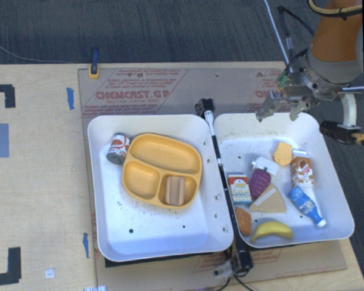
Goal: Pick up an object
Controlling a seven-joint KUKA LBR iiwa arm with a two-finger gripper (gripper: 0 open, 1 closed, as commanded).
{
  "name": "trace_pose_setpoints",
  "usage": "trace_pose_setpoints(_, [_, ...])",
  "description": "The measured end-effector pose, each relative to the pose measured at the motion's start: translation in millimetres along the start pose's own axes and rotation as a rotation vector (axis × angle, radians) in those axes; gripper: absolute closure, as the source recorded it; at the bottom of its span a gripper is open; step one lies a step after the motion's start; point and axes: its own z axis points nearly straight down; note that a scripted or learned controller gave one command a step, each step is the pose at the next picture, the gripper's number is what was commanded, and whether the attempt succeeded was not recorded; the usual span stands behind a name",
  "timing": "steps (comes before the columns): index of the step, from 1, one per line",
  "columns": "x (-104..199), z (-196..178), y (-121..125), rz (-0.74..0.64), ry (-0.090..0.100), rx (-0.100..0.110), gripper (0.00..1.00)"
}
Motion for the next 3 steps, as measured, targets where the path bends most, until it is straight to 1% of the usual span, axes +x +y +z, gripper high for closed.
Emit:
trace_pose_setpoints(1, [-29, 161, 5, 0.0, 0.0, -0.003, 0.0])
trace_pose_setpoints(2, [-8, 168, -44, 0.001, -0.004, -0.013, 0.0])
trace_pose_setpoints(3, [-3, 167, -89, 0.001, -0.005, -0.017, 0.0])
